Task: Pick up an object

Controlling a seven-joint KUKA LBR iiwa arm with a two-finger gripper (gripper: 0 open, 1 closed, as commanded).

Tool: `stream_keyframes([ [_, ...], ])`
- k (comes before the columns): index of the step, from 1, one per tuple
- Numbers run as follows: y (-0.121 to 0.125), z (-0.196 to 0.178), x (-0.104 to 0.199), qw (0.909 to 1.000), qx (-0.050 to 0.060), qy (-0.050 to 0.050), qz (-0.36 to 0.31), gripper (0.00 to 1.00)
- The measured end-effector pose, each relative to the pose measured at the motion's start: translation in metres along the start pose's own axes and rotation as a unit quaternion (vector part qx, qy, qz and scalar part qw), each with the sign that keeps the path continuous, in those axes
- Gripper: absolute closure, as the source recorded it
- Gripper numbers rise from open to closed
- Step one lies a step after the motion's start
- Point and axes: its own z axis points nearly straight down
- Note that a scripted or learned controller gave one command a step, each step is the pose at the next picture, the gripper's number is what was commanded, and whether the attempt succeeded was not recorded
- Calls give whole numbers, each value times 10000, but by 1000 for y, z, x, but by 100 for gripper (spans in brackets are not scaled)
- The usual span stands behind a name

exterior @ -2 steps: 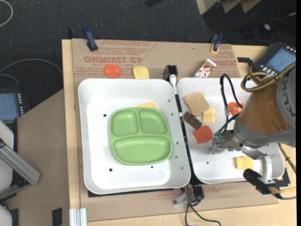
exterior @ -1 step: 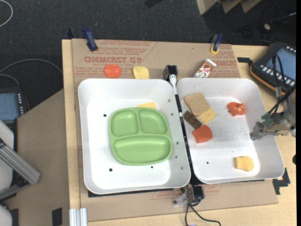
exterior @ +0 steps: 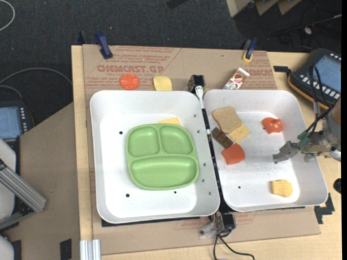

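My gripper (exterior: 291, 148) hangs over the right side of the right bin (exterior: 303, 110), open with nothing between its fingers. In this bin lie a small red piece (exterior: 272, 125) up and to the left of the gripper, a red block (exterior: 233, 154) farther left, and a ridged yellow piece (exterior: 281, 188) near the front, below the gripper. By the bin's left wall, a tan bread slice (exterior: 226, 118), a yellow wedge (exterior: 239, 134) and a brown bar (exterior: 221, 138) lie bunched together.
The left bin (exterior: 108, 145) holds a green divided plate (exterior: 161, 156) with a yellow slice (exterior: 169, 122) behind it. Behind the bins lie an orange disc (exterior: 129, 82), a yellow lump (exterior: 162, 83) and a small packet (exterior: 236, 79). A control pendant (exterior: 320, 80) sits at the right.
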Motion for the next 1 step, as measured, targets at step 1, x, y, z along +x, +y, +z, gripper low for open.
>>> stream_keyframes([
  [1,81,23,11,10000,-23,-6,-30,0],
])
